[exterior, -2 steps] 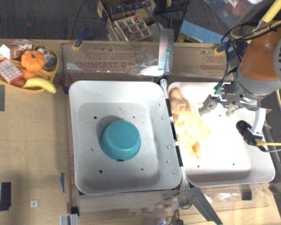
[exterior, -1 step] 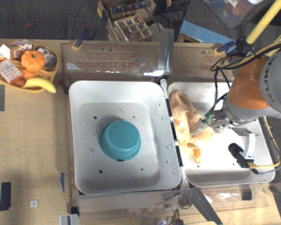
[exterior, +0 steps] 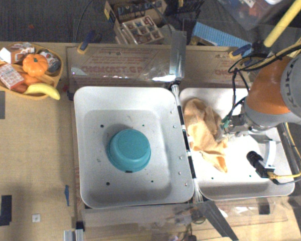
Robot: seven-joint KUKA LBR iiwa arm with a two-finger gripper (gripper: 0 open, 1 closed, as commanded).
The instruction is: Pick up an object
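Crumpled tan cloth [exterior: 204, 129] sits right against the two-finger gripper [exterior: 224, 130], grip state honestly unclear, so probably nothing's lifted yet.

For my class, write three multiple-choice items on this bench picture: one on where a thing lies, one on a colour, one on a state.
1. Where does the cloth lie?
A. In the left bin
B. In the right bin
C. On the bench beside the bins

2. What colour is the bowl?
A. Teal
B. Red
C. Yellow

3. How does the bowl sit?
A. Upright and full
B. On its side
C. Upside down

Key:
1 B, the crumpled cloth lies along the left side of the right bin, where the gripper reaches its edge.
2 A, it is plainly teal against the white left bin.
3 C, its flat base faces up and no hollow shows.
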